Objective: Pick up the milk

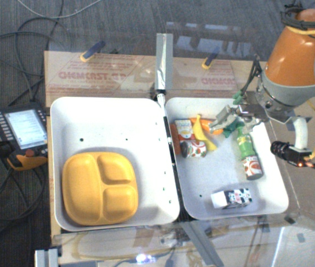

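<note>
— Where's the milk?

— I see the milk (pixel 231 198) lying on its side by the right bin's (pixel 274 202) near edge. The yellow tray (pixel 99 188) fills the left bin's (pixel 79 113) near corner.

— And further in?

— A green bottle (pixel 246 153) lies by the right wall, with a can (pixel 193 148) and banana (pixel 202 130) near the divider. My claw (pixel 231 118) hangs at the far right corner, fingers spread, gripping nothing.
</note>
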